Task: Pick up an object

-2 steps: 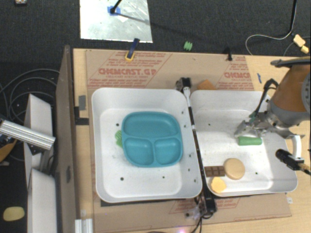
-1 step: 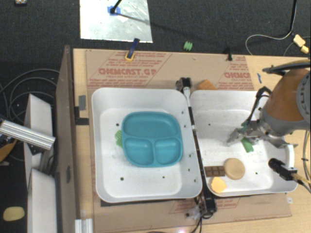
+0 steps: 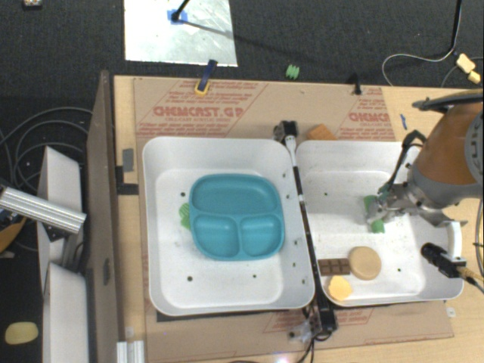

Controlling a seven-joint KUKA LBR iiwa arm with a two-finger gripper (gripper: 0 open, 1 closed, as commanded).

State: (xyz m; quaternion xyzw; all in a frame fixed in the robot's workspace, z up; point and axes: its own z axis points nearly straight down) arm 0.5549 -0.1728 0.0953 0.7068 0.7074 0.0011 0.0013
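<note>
My jaws (image 3: 376, 216) sit low in the right bin (image 3: 333, 165), at a green object (image 3: 371, 205); I cannot tell whether they grip it.

A robotics lab or test cell is indicated. A workbench topped with printed brown cardboard (image 3: 227, 108) is seen at the centre of the frame, and two shallow white bins (image 3: 162, 225) (image 3: 423, 278) are set side by side on it, as in a fixed trial rig. Dark carpet (image 3: 340, 13) is laid around the bench. Loose black cables (image 3: 38, 138) are coiled at the left edge, and a thin white cable (image 3: 412, 55) is looped at the upper right. An aluminium extrusion bar (image 3: 41, 209) is seen at the left, and a silvery sheet (image 3: 181, 21) lies on the carpet at the upper left. An industrial arm (image 3: 454, 153) is mounted at the right edge.
</note>
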